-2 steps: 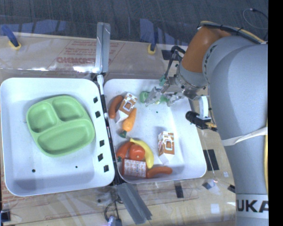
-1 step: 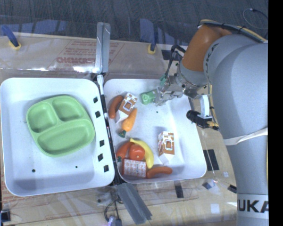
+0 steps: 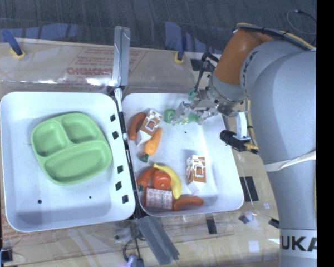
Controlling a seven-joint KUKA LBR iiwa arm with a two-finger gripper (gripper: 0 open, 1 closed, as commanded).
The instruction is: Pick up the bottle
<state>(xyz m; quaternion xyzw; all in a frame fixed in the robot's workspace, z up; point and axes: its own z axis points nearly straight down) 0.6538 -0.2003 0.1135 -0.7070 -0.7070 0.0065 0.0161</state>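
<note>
The arm reached in from the right over the right bin (image 3: 234, 166), and its end effector (image 3: 196, 111) sat low at that bin's upper part, near the far wall. A clear bottle with a green cap (image 3: 178, 114) lay on its side there, cap toward the left, its body right at the end effector's tip; whether the end effector was open or closed, and whether it had any hold on the bottle, could not be told. Left of the bottle lay a sausage (image 3: 134, 124), a small carton (image 3: 151, 121) and a carrot (image 3: 152, 142). Nearer the front lay another carton (image 3: 196, 169), a banana (image 3: 170, 178) and a red pepper (image 3: 161, 181). The left bin (image 3: 22, 204) held a green divided plate (image 3: 71, 147)
</note>
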